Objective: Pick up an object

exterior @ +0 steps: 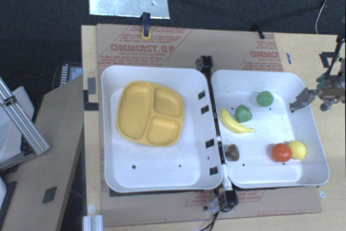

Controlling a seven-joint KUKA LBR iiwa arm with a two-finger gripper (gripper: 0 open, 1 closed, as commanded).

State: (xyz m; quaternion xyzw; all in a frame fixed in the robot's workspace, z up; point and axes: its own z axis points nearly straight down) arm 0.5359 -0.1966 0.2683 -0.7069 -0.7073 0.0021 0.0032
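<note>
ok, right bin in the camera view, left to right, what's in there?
Brown object → banana → green ball → red fruit → yellow fruit, touching the red one. Gripper sits over the bin's right rim.

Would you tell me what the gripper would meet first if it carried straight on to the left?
Probably the green ball: the gripper sits at the right bin's right rim, level with it. Its height is unclear, so it may pass above.

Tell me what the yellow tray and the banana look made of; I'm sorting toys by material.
The yellow tray looks like moulded plastic with a matte finish: one even colour, rounded edges, three pressed-in compartments. The banana also looks plastic, probably a toy: flat uniform yellow and a smooth skin, though it is too small here to be sure.
</note>
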